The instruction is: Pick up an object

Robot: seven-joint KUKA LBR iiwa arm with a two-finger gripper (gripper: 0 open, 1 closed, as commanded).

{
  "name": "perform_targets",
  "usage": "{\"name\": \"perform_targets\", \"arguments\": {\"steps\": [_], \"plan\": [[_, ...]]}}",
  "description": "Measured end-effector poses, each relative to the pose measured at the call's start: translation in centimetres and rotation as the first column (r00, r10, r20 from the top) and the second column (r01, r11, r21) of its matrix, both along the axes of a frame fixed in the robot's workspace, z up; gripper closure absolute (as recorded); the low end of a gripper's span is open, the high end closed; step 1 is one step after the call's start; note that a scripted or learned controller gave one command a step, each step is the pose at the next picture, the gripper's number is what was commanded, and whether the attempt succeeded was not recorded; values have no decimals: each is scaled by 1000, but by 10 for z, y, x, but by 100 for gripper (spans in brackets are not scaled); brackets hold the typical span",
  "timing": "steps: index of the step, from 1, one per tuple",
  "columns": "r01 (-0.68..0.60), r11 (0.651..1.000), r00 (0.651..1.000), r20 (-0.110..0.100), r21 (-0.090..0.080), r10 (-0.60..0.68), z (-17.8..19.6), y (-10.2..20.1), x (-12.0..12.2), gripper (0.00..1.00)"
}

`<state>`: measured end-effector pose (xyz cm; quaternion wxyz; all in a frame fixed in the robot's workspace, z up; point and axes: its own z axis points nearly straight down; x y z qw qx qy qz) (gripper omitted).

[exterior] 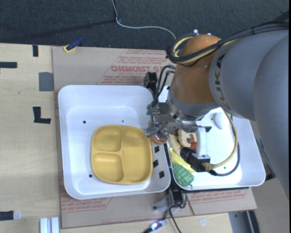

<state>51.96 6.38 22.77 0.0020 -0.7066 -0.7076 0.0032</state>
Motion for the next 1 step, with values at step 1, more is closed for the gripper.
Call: {"name": "perform_targets", "arguments": {"steps": [1], "plan": [[-2, 1000, 1000, 1, 1, 2, 0, 10, 7, 100]]}}
